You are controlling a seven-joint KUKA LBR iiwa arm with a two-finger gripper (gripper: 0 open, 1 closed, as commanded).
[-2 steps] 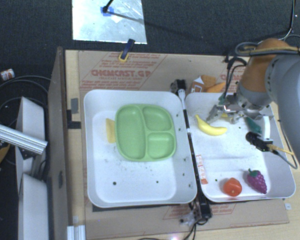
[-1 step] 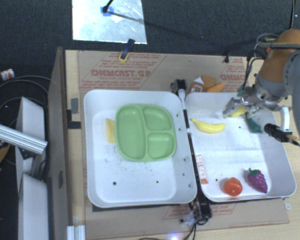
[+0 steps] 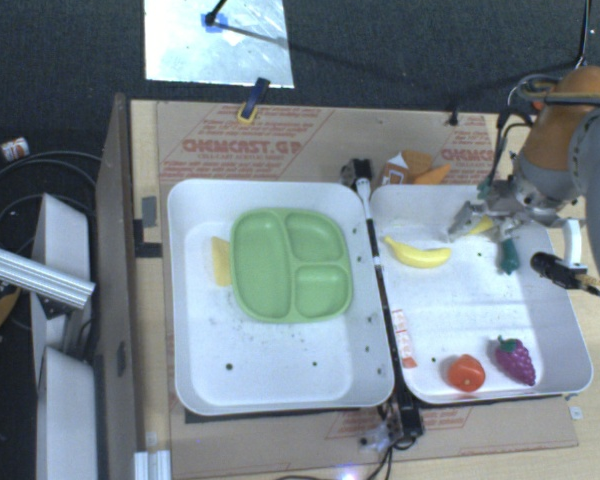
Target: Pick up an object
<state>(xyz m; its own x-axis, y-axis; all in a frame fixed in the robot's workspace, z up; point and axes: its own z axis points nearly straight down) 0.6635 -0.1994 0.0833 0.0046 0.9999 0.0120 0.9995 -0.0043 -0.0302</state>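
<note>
My gripper hangs over the far part of the right bin, open, with its grey fingers splayed. A small yellow piece lies between the fingers, not clamped. A yellow banana rests just left of the gripper, and a small teal object lies just below its right finger. Near the bin's front edge sit a red tomato and a purple bunch of grapes.
The left bin holds a green divided plate with a flat yellow piece poking out at its left. Orange and white scraps lie on the cardboard behind the bins. A raised divider separates the bins.
</note>
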